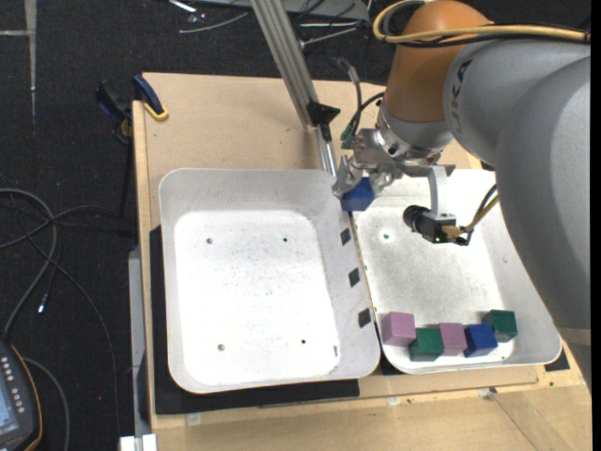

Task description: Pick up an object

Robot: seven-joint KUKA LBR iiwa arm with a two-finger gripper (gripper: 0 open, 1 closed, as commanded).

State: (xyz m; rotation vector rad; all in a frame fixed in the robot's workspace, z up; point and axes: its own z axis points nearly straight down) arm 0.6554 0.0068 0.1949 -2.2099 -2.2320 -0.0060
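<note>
Camera view: end effector (362,184) closed on blue block (358,196), raised above the bins' shared rim, apparently lifted clear of right bin (451,271).

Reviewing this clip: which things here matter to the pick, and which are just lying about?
Job:
gripper, shut on a blue block
right bin, with five more blocks

Lying about:
left bin
blue-and-yellow clamp
loose cables

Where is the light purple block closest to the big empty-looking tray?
In the camera view, the light purple block sits at the near left of the right bin, beside a green block.
</note>
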